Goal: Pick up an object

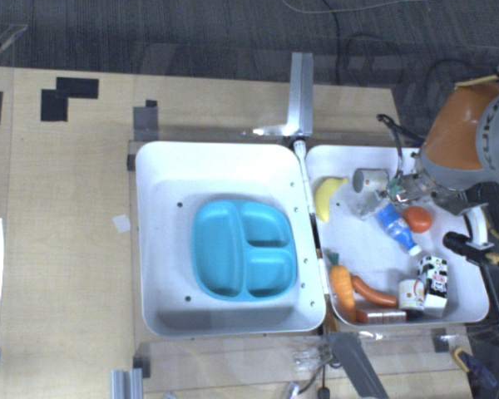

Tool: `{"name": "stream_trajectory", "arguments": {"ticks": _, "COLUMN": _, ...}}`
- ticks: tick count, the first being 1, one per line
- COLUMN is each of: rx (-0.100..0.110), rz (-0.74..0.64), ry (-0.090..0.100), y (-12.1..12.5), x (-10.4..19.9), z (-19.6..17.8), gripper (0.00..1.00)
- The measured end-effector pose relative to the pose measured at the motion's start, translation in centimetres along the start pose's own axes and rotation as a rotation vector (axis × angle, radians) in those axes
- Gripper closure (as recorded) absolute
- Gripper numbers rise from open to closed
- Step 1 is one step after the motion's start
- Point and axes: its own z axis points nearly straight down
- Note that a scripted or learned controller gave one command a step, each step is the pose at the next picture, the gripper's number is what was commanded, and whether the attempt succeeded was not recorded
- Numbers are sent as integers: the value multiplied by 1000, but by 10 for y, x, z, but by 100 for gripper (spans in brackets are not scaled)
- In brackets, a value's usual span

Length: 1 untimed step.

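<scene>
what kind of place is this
Probably a robotics lab test bench: two white bins fixed side by side, a grey and orange robot arm reaching over toy food like a carrot, and loose cables on carpet.

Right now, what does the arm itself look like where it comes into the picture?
The arm is grey and rounded, with a broad orange band above the wrist. Below that, the metal gripper is small and silvery with dark fittings. Black cables run beside the wrist, and dark parts sit along the arm's lower edge.

A pale wooden bench [58, 248] meets dark grey carpet [150, 11] crossed by a thin cable [374, 2].
</scene>
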Motion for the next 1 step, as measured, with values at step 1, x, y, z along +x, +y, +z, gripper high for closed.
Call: {"name": "stream_trajectory", "arguments": {"ticks": 1, "rx": -7, "rz": -2, "ry": 0, "y": 3, "x": 1, "z": -13, "gripper": 100}}
